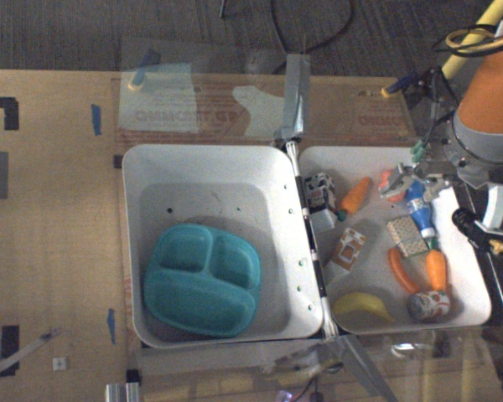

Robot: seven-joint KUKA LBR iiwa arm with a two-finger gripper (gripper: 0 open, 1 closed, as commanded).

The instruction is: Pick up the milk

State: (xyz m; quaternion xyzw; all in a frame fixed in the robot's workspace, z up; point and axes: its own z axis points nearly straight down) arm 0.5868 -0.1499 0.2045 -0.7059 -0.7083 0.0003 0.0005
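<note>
Jaw state cannot be told; clutter masks the tip. Left bin [142, 174] holds a teal divided plate [203, 280]. Right bin [478, 312]: the milk [319, 193], a black-and-white carton, lies at the far left corner against the wall, with a carrot [355, 195] just beside it. Gripper [415, 178] hangs over the far right part, above a blue bottle [420, 213], well apart from the milk.

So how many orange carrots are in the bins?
3, all in the right bin: one carrot near its top, two low on its right. The arm may hide more.
</note>
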